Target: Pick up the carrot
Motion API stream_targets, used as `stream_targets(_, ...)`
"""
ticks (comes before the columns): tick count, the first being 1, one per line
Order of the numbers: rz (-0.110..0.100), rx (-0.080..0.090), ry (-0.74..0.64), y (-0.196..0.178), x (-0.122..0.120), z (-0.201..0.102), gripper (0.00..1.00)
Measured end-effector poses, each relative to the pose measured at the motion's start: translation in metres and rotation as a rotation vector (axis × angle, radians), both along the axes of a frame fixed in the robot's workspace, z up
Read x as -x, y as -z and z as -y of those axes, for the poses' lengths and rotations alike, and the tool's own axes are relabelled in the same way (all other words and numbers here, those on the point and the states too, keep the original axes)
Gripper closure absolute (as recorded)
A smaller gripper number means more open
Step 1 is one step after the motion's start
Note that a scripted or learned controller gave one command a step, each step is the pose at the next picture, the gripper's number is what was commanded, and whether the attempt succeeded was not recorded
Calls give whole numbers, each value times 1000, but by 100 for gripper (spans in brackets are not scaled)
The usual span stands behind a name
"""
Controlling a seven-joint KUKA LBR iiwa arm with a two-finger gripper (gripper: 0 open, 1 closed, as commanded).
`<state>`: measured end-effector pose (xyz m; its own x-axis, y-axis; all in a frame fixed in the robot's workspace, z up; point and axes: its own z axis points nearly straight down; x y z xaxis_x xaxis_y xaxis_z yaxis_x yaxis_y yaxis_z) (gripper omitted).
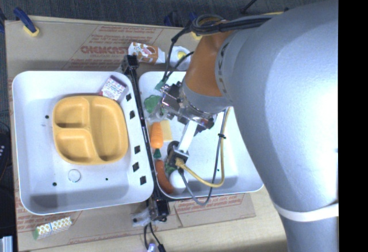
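**A:** What could spoil this pick?

**B:** The carrot (156, 134) lies against the left wall of the right bin (244, 179), next to the neighbouring bin. A gripper closing there could strike that wall. It could also nudge the carrot, so that it rolls away instead of being caught. The carrot is crowded too. It touches a pale yellow block (166, 128), a green thing (152, 103) sits just beyond its far end, and a reddish-orange piece (163, 179) lies near its other end. The gripper might well close on one of those instead.

**A:** And the gripper?

**B:** The gripper (175, 108) hangs over the right bin, just beside the carrot's far end, under the bulk of the arm (276, 101). I cannot tell how far open it is, because the arm hides that. I see nothing held, and the carrot rests in the bin.
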<state>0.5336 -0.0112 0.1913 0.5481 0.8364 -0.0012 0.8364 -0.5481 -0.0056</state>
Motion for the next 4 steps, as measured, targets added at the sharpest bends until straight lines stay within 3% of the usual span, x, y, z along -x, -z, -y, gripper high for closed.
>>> stream_targets(1, 1, 2, 315, 0, 10, -27, 0)
stream_targets(2, -1, 2, 429, 0, -4, 5, 0)
stream_targets(3, 0, 2, 241, 0, -38, -21, 0)
stream_targets(4, -3, 2, 335, 0, 4, 5, 0)
